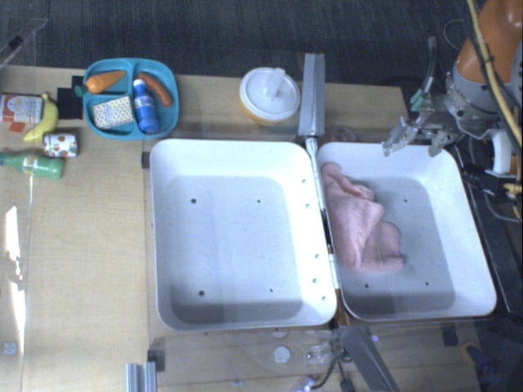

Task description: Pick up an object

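Observation:
A crumpled pink cloth (pixel 358 217) lies in the right bin (pixel 458 243), against its left wall. My gripper (pixel 418 140) hovers over the far rim of the right bin, up and to the right of the cloth and well apart from it. Its two fingers are spread, with nothing between them. The arm comes in from the upper right.
The left bin (pixel 237 235) sits beside the right one, a metal divider (pixel 311 96) standing behind their shared edge. Behind the bins stand a white lidded container (pixel 270 94) and a blue tray of toy food (pixel 131 98). Small toys (pixel 37 133) lie at far left.

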Robot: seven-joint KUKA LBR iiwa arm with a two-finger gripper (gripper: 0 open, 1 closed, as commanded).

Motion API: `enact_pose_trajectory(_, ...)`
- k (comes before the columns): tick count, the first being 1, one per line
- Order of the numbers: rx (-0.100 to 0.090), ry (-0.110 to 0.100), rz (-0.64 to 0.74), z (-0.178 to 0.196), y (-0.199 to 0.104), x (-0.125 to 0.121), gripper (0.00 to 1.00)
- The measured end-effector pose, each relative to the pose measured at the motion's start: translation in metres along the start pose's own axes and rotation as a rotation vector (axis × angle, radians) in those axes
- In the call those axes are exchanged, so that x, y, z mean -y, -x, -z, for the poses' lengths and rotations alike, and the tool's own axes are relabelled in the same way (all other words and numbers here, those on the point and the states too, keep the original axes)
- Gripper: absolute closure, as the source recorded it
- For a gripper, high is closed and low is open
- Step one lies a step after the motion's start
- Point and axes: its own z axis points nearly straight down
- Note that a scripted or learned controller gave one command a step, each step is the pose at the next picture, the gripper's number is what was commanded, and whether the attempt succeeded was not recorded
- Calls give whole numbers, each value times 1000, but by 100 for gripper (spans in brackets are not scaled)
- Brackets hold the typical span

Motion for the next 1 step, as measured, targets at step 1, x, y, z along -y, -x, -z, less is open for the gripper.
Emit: enact_pose_trajectory(1, 0, -1, 191, -95, 33, 14, 0)
